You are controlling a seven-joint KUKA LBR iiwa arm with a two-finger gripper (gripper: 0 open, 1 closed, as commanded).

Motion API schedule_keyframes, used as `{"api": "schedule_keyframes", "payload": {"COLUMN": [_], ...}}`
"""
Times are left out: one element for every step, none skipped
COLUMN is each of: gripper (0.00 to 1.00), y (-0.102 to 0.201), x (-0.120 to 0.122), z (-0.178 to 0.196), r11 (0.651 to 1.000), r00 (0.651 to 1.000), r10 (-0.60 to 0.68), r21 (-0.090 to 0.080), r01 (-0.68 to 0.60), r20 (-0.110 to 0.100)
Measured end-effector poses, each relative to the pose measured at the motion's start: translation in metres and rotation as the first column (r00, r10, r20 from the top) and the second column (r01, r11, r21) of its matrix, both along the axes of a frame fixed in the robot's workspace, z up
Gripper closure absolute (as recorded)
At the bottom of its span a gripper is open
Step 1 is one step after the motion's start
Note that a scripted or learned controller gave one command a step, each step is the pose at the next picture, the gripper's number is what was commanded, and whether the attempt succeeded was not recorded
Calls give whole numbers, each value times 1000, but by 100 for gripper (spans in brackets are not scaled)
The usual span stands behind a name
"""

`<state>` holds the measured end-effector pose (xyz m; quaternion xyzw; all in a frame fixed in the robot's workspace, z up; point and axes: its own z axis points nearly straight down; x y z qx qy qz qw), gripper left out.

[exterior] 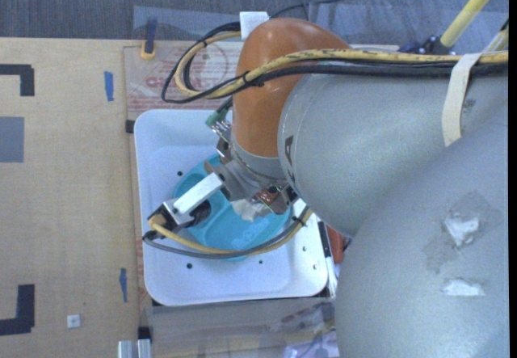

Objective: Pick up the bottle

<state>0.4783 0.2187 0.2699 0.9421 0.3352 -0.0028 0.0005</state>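
The arm (323, 146) hangs low over a blue dish (224, 229) in the white bin (161, 154). Its end effector (249, 201) is mostly hidden; open or closed, I cannot tell.

We note a white bin (161, 146) on the wooden bench (65, 211). A teal dish (234, 237) lies inside it. Blue tape strips (108, 86) and black corner marks (24, 77) lie left of the bin.
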Motion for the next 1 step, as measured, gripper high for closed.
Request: {"api": "schedule_keyframes", "payload": {"gripper": [100], "y": [8], "x": [-1], "z": [-47], "r11": [1000], "r00": [1000], "r10": [20], "r21": [0], "r01": [-20], "r20": [-1]}}
